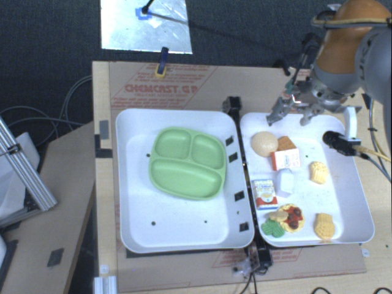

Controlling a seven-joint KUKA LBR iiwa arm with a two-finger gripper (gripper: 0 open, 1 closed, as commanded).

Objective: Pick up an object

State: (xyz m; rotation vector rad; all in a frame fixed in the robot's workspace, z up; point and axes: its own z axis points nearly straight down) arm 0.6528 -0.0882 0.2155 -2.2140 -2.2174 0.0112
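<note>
Hovering above the far edge of the right bin [361, 216], the arm's gripper [289, 111] hangs with its two fingers spread apart and nothing between them. Just below it lie a round beige bun [264, 143] and, touching it, an orange-brown piece [286, 143], with a red-and-white carton [286, 160] beside them. Nearer the camera sit a small printed box [264, 193], a pizza slice [288, 217] and two yellow toy foods [318, 172] [324, 225]. In the left bin [131, 164] rests a green divided plate [187, 163].
</note>
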